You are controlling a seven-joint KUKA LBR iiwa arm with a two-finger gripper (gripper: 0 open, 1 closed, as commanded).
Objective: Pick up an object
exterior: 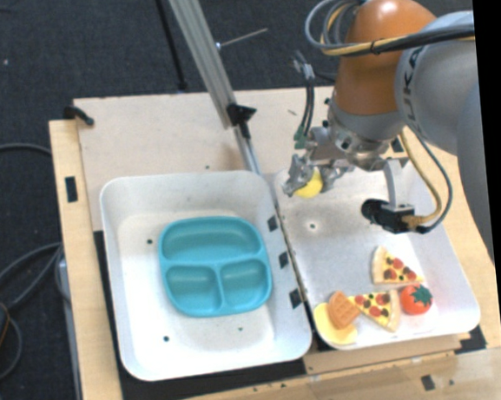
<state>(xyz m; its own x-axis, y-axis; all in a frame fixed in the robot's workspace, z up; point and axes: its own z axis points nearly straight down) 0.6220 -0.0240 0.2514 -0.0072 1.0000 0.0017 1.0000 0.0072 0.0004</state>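
**Yellow piece at the gripper, upper right bin**

Two white bins sit on our bench (167, 141). At upper centre-right of the frame, we see the gripper (305, 181) closed around a yellow piece (311, 185). Toy pizza slices (394, 269) and a tomato (416, 300) lie lower right; a teal tray (214, 266) sits left.

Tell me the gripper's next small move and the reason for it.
Probably a slow, straight lift. The gripper sits at the far left corner of the right bin with a small yellow object at its fingertips; whether it is truly gripped is unclear, so raising it a little would show if it comes along.
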